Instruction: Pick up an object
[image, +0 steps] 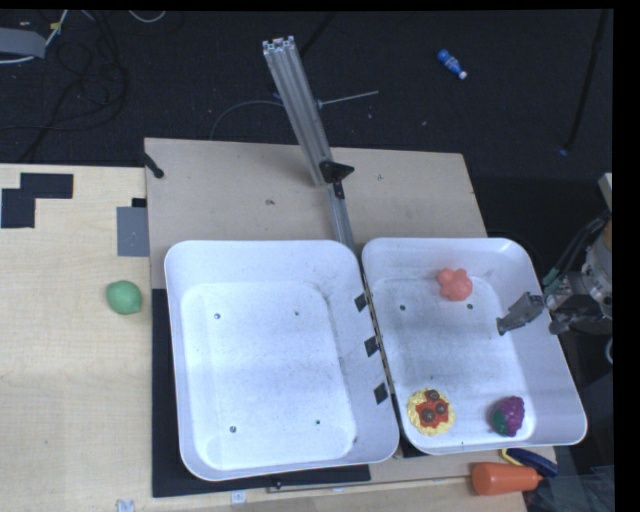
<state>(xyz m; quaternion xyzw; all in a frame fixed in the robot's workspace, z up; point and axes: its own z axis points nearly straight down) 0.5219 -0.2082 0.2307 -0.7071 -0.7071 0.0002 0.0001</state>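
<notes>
Over the right bin's (480, 250) right rim, the gripper (535, 312) hangs with fingers apart, the pink toy (454, 283) lying left and slightly farther away.

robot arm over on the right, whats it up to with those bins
The gripper sits at the right rim of the right bin with nothing between its fingers, so no pick has happened yet. That bin holds a pink toy near the back, plus a yellow and red toy and a purple toy at the front. A green ball lies on the bench left of the left bin.
</notes>
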